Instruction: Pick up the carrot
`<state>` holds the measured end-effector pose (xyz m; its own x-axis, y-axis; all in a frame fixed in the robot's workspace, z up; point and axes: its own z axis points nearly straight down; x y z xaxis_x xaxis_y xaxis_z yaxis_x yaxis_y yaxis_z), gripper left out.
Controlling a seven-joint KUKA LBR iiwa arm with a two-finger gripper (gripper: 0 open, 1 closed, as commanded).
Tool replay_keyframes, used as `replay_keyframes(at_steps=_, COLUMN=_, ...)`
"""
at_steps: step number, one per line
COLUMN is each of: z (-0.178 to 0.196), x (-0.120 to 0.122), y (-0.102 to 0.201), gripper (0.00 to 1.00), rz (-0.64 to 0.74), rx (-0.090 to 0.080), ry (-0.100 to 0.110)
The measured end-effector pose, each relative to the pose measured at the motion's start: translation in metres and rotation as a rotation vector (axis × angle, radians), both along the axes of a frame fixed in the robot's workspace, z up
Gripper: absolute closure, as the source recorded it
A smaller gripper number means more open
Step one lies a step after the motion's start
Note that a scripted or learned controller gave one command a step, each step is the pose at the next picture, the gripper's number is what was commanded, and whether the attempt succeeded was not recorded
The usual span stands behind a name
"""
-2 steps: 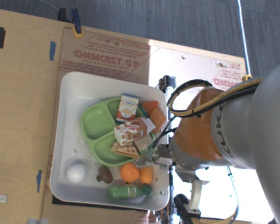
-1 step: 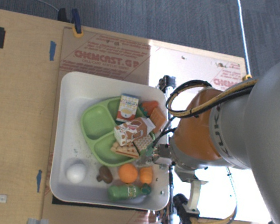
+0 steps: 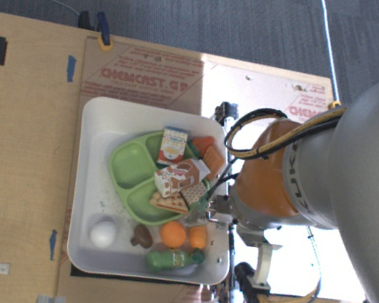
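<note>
Judging by how things lie, the pick looks approached but not shown as made. The arm (image 3: 317, 170), its orange band plain above the wrist, reaches in from the right and hangs over the right-hand edge of the left bin (image 3: 89, 166), the wrist blocking most of what sits under it. The gripper (image 3: 209, 212) appears as a patch of dark and metallic parts at the bin's right side, just near of the green divided plate (image 3: 129, 165); whether it is parted or closed, and whether anything is in it, I cannot tell, since the wrist hides it. The carrot (image 3: 197, 237) I take to be the small orange piece with a green tip lying on the bin floor at the near right, touching a round orange fruit (image 3: 174, 235) on its left and sitting just far of a green bottle (image 3: 170, 260). It lies just near of the gripper and seems to rest on the floor of the bin, not lifted. Around it the bin is crowded: a small carton (image 3: 173, 144) and a brown-and-white box (image 3: 179, 176) on the plate, a white ball (image 3: 103, 232) at the near left. So what remains, in my estimate, is the grasp itself and the lift clear of its neighbours.
</note>
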<state>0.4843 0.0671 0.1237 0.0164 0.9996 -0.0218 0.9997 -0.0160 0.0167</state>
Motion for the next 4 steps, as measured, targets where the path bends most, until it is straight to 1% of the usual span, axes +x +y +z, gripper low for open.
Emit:
replay_keyframes(at_steps=2, z=-0.001, x=-0.001, y=-0.001, gripper=0.00, rz=0.000, rx=-0.001, ry=0.002)
replay_keyframes(at_steps=3, z=0.006, x=0.000, y=-0.013, gripper=1.00, rz=-0.014, rx=-0.023, ry=0.001)
replay_keyframes(at_steps=4, z=0.058, x=-0.004, y=-0.032, gripper=1.00, rz=0.018, rx=0.021, ry=0.021)
